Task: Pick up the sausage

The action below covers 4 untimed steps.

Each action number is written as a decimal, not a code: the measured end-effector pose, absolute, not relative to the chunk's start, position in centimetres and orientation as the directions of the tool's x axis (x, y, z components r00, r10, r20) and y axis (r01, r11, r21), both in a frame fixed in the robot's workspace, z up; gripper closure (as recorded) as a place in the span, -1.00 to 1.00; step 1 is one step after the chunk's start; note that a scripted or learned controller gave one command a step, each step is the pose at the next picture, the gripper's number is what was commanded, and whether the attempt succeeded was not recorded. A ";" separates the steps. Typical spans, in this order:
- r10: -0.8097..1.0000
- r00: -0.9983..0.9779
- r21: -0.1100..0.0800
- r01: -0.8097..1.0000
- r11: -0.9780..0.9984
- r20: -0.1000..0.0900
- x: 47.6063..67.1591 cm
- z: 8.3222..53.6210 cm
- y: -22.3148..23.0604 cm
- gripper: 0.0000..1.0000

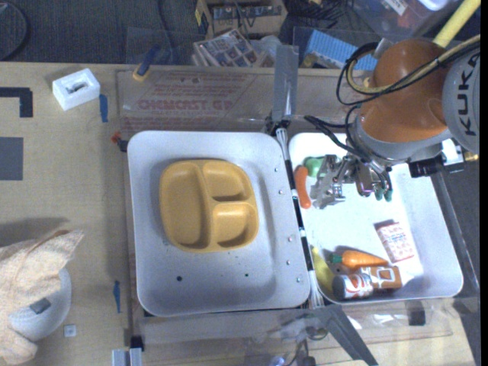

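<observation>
Jaws [329, 187] beside the sausage [303, 187] — cluttered, so grip state cannot be told; sausage seemingly partly hidden.

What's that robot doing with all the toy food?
The arm reaches into the right bin, and its gripper hangs right next to the sausage by the bin's left wall. It is not holding the sausage. A carrot, a bottle and a small packet lie nearer the front. The left bin holds a yellow tray.
</observation>
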<state>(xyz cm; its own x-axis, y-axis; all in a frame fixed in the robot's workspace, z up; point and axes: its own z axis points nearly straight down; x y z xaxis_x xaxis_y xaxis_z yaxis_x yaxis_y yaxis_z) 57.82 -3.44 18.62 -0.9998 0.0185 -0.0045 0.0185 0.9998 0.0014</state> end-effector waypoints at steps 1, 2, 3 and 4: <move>0.335 -0.942 0.003 0.335 0.942 -0.009 61.7 18.7 -2.8 1.00; 0.548 -0.836 0.004 0.548 0.836 -0.008 61.4 26.8 -3.4 1.00; 0.308 -0.951 0.002 0.308 0.951 -0.004 64.4 18.7 -3.9 1.00; 0.302 -0.953 0.001 0.302 0.953 -0.004 61.5 20.8 -5.2 1.00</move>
<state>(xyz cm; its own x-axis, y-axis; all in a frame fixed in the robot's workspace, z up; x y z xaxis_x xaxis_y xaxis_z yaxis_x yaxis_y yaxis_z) 61.52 -5.18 20.76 -0.9533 0.3021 -0.0044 0.3021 0.9533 0.0013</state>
